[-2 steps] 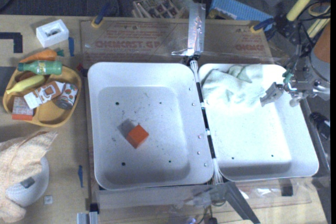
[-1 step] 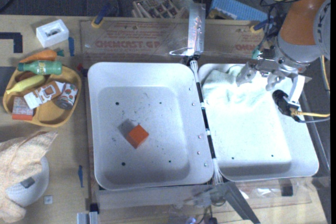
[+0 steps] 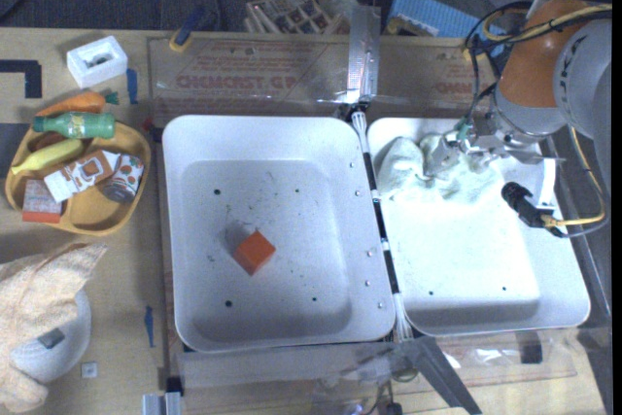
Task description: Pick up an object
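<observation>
An orange block (image 3: 256, 252) sits near the middle of the left bin (image 3: 194, 146), well apart from the end effector (image 3: 449, 154) over the right bin (image 3: 564, 306) (its opening cannot be made out). The block looks light and rigid; opposite flat faces seem the surest hold.

Probably a robotics lab: white bins (image 3: 194, 151), cables (image 3: 505, 24), cluttered bench (image 3: 58, 44).

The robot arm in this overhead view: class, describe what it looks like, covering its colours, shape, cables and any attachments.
The arm is a rounded grey body with an orange band above the wrist. Black and yellow cables loop around it. Its tool is a small cluster of silvery metal parts, and a black connector with a yellow-tipped lead hangs beside it.
</observation>
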Tool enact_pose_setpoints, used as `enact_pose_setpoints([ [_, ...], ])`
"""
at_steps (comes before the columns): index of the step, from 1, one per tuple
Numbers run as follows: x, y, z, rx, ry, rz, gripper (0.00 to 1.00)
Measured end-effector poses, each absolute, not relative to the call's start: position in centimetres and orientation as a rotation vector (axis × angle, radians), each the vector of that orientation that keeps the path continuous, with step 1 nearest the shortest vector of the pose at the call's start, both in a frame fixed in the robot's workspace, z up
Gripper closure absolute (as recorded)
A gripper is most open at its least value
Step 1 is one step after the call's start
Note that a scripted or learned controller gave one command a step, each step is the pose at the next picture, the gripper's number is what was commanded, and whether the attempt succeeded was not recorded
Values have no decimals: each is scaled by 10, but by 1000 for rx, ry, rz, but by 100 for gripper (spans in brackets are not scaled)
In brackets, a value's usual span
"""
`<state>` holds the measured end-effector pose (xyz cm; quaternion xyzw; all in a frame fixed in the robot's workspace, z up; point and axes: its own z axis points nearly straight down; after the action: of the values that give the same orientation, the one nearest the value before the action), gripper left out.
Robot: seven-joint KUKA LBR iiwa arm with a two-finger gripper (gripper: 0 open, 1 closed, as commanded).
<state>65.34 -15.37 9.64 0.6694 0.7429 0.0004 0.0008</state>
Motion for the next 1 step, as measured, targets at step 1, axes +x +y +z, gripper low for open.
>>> enact_pose_setpoints([
  [1,654,-154,108,2099,2330,3,100],
])
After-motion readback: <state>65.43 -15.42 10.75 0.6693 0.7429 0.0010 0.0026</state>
